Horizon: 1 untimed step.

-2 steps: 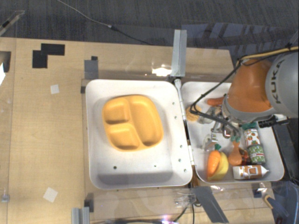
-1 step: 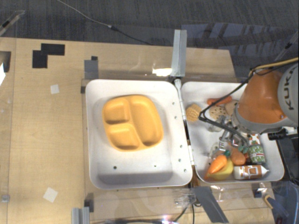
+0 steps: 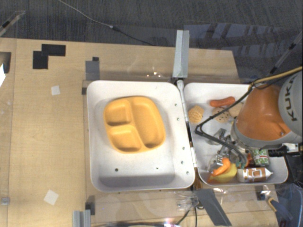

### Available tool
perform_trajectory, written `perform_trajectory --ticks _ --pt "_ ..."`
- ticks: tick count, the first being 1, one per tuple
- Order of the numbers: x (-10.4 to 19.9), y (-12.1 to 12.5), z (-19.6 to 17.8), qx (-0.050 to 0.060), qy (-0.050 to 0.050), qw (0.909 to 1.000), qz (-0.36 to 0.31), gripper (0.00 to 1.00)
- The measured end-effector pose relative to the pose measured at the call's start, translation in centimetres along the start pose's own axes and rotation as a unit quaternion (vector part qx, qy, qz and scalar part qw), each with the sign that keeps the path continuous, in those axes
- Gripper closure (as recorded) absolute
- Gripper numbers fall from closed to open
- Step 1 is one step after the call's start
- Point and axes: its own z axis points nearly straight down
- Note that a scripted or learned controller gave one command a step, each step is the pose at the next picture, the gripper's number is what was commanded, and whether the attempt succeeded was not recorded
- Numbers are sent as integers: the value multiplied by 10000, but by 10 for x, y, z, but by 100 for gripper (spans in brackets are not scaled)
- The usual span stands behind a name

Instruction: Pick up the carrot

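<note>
Carrot (image 3: pixel 222 168) pickup at the point of the grasp, by the look of it: the orange root lies in the near corner of the right-hand bin (image 3: pixel 203 131), directly under the jaws (image 3: pixel 229 161), resting against a yellow item (image 3: pixel 228 173). Whether it is pinched or merely touched cannot be told from above, since the wrist and a tangle of black cable (image 3: pixel 208 132) hide the fingertips; nothing shows it lifted off the bin floor.

On the bench (image 3: pixel 42 141), well to the far side of the jaws, the left-hand bin (image 3: pixel 94 169) carries a yellow divided tray (image 3: pixel 134 124). The grey arm with its orange band (image 3: pixel 260 115) looms above the jaws and covers much of the right bin.

Beyond the jaws, toward the bin's far wall, lie a sausage (image 3: pixel 221 101) and a cracker (image 3: pixel 196 112). Just beside them on the arm's side sits a small carton (image 3: pixel 253 174), with a green-labelled can (image 3: pixel 260 156) close by.

Judged from this, the reach is done; a secure grip and the lift remain.
</note>
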Motion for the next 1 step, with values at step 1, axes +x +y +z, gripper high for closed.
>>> perform_trajectory --ticks 1 --pt "-3 2 -12 -11 -36 10000 -29 100"
